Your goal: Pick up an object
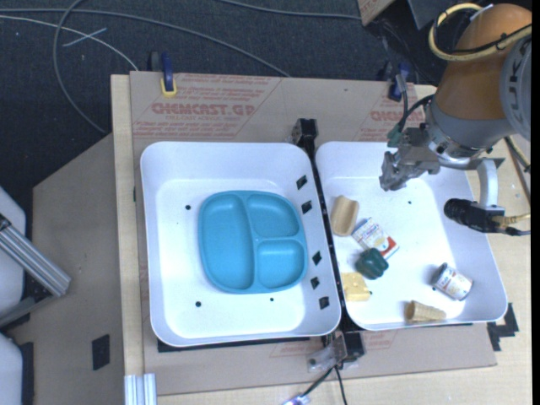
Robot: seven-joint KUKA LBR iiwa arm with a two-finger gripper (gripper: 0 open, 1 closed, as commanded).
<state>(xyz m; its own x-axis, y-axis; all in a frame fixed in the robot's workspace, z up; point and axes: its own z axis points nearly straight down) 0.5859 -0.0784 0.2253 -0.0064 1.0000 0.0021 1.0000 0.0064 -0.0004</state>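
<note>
My gripper point(393, 178) hangs over the far part of the right bin point(472, 251), close to its far-left corner. Its fingers are too dark and small against the bin floor for their spacing to be read; nothing shows between them.

Right bin contents, all lying apart from my gripper toward the near side: a tan wedge-shaped block point(343, 215) by the left wall; just right of it a small white, red and blue packet point(375, 236); touching that packet on its near side, a dark green round object point(371, 265); a pale yellow block point(355, 288) at the left wall, nearer still; a tan wedge point(425, 312) at the near rim; a small white can point(452, 282) on its side toward the right wall.

Left bin point(169, 226): a blue divided plate point(252, 240) with three compartments lies flat in the middle.

Both bins sit on a cardboard sheet point(211, 99) clamped at its far edge by a blue-and-yellow clamp point(167, 72).
</note>
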